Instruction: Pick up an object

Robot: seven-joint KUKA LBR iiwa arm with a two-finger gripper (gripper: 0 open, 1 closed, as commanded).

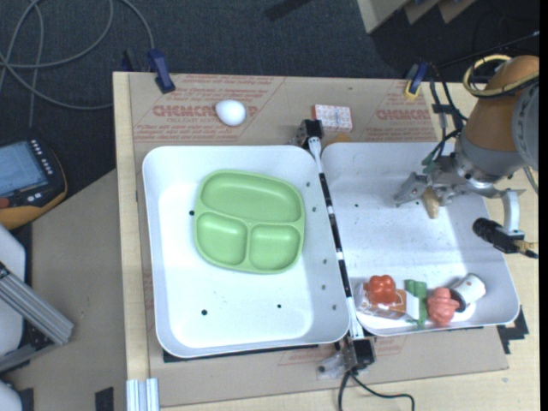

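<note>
Down at the lower right of the frame, a small cluster of objects (pixel 417 299) sits bunched along the bottom edge of the right bin (pixel 377 229): a red-orange piece (pixel 381 290) on the left, a green piece (pixel 415 288), a pinkish-red lump (pixel 440 306), and a white one with a dark end (pixel 470 288) on the right. They look like little toy foods, but honestly they're too small to name for sure. The gripper (pixel 428 197) hangs over the upper middle of that bin, well apart from the pile, fingers spread with nothing between them. So the step in hand is the approach, I'd say, and the trick is picking a target that isn't jammed against its neighbours or the bin wall. The white piece at the right end looks the most free-standing; the pink lump is touching the green one, so fingers could snag both. Coming straight down with the jaws lined up across the narrow side seems the safest bet. Over in the left bin (pixel 171 255) a green divided plate (pixel 250 221) sits upper middle, and a white ball (pixel 229 111) rests on the cardboard above it.
</note>
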